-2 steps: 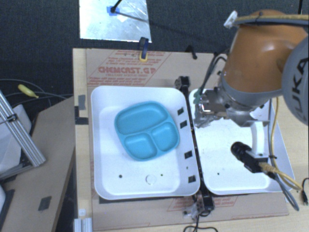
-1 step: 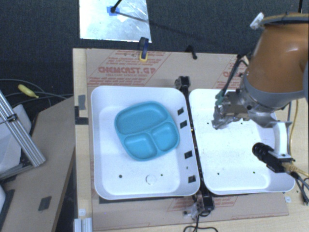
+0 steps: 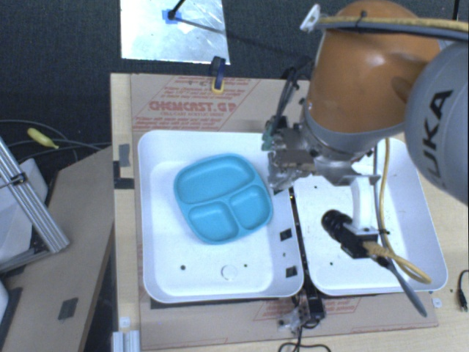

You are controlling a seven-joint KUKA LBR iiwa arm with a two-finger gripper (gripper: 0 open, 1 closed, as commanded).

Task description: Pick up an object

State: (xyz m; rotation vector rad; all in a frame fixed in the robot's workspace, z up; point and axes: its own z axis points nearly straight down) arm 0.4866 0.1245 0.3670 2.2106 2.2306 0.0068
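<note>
A smooth, glossy blue plate (image 3: 222,207), moulded plastic by the look of it, lies flat in the left bin (image 3: 165,270), slightly turned, with rounded corners and raised ridges dividing it into one long compartment and two smaller ones. The left bin is a shallow white tray with a soft rounded rim and a few small dark holes in its floor; a faint round mark sits near its front edge. The right bin (image 3: 425,262) is its twin, matte white, and the two meet at a dark seam fitted with small black clips. The arm comes in from the right, its bulbous orange band (image 3: 359,64) shiny above a grey casing, with a yellow cable (image 3: 392,259) looping down across the right bin. The gripper (image 3: 282,169), a cluster of metallic grey parts, hangs over the seam just beside the plate's right edge; whether it touches the plate is unclear, and I cannot tell if the fingers are apart or together, as the wrist hides them. Both bins rest on a sheet of printed brown cardboard (image 3: 190,101) laid on the pale counter (image 3: 80,233).
</note>
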